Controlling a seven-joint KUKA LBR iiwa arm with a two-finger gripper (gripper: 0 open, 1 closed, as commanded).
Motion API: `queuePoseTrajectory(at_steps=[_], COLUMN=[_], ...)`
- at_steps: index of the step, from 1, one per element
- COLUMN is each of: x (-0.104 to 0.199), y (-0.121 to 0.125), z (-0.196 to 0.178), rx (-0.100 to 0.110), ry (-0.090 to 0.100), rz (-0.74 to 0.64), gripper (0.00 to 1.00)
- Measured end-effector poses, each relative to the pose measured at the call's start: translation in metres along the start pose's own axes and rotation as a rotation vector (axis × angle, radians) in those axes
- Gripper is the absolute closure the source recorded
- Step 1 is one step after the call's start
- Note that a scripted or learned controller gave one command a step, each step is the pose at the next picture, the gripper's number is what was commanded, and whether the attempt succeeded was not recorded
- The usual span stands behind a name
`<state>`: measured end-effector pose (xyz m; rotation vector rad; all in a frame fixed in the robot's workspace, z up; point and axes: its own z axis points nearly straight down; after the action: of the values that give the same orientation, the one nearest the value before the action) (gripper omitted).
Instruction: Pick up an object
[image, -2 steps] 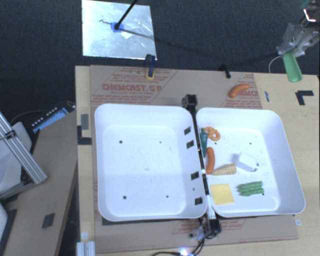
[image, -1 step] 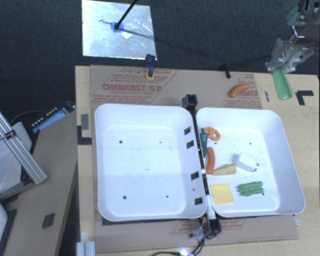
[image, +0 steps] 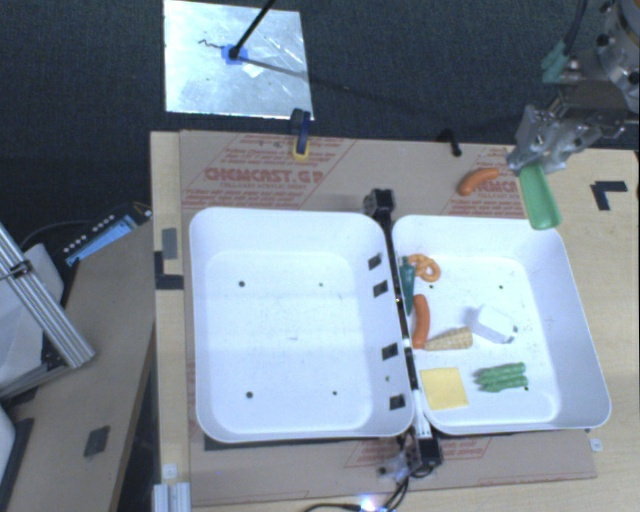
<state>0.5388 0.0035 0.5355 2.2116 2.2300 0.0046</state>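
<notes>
My gripper (image: 532, 163) hangs at the upper right, beyond the far edge of the right bin (image: 575, 330). A green cylinder (image: 541, 200) hangs down from between its fingers, held at its top end. In the right bin lie an orange pretzel (image: 425, 267), a red sausage (image: 421, 318), a pale yellow wedge (image: 450, 340), a white block (image: 492, 325), a yellow square slice (image: 443, 387) and a green bean bunch (image: 500, 377). A small dark green piece (image: 408, 275) sits against the bin's left wall.
An orange sausage (image: 478, 181) lies on the cardboard behind the right bin, just left of the gripper. The left bin (image: 290, 320) adjoins the right one along a black hinge strip (image: 398, 310). A yellow-and-blue clamp (image: 300, 135) stands at the board's far edge.
</notes>
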Motion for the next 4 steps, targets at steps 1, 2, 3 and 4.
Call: queuePoseTrajectory(at_steps=[1, 2, 3, 4], x=[0.056, 0.090, 0.139, 0.180], y=[-0.054, -0.052, -0.052, -0.051], z=[0.000, 0.000, 0.080, 0.068], rx=[0.001, 0.000, 0.008, 0.000], ry=[0.001, 0.000, -0.002, 0.001], rz=[-0.002, 0.001, -0.001, 0.000], gripper=[1.00, 1.00, 1.00, 1.00])
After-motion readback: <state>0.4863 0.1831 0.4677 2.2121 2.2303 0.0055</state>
